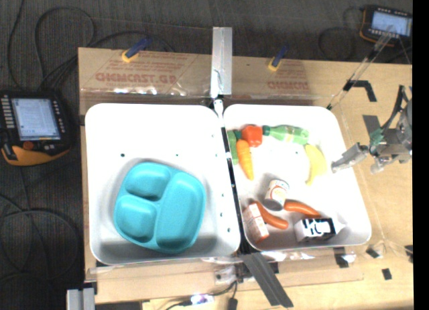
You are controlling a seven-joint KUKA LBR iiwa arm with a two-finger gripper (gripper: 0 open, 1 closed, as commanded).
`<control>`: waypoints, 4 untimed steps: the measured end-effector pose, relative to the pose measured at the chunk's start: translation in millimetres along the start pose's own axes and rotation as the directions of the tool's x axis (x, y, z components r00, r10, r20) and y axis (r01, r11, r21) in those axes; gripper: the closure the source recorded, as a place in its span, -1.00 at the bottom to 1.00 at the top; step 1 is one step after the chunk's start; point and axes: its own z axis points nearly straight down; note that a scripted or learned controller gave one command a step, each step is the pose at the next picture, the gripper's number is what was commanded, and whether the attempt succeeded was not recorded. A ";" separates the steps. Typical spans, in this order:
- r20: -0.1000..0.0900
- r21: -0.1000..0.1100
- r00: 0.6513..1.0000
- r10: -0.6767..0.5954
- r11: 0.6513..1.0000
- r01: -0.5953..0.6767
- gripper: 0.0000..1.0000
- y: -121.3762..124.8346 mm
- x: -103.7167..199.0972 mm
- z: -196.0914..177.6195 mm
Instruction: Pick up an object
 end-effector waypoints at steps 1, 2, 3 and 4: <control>0.000 0.001 0.999 0.049 0.999 -0.049 -1.00 51.9 0.8 130.1; 0.001 -0.012 0.999 0.033 0.999 -0.033 -1.00 85.4 9.2 185.8; 0.003 -0.016 0.999 0.032 0.999 -0.032 1.00 86.5 9.0 175.3; 0.000 0.002 1.000 0.021 1.000 -0.021 1.00 6.6 59.8 128.1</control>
